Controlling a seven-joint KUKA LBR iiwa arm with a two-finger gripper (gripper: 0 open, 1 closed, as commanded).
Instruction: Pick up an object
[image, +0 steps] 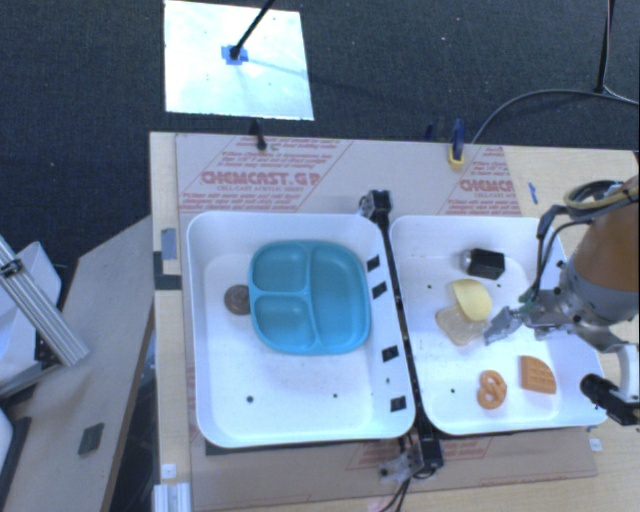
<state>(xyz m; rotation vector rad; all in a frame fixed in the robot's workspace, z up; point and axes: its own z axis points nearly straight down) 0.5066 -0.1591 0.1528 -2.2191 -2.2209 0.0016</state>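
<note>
Where the right-hand shallow white bin (440, 405) comes nearest the camera lie a small brown pretzel-shaped toy (491, 389) and an orange waffle-like square (537, 375). Beyond them the grey two-finger gripper (500, 327) hangs low, its state impossible to tell. Just left, seemingly touching: pale yellow rounded toy (471, 299), long axis unclear. Farther: small black block (486, 263). Arm enters from right, wrist tilted leftward.

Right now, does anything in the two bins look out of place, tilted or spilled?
Nothing looks spilled or broken. The blue divided plate lies flat in the left bin, with a small round brown object at its left edge. In the right bin, the small objects lie apart, except the yellow piece, which rests against a pale one.
</note>
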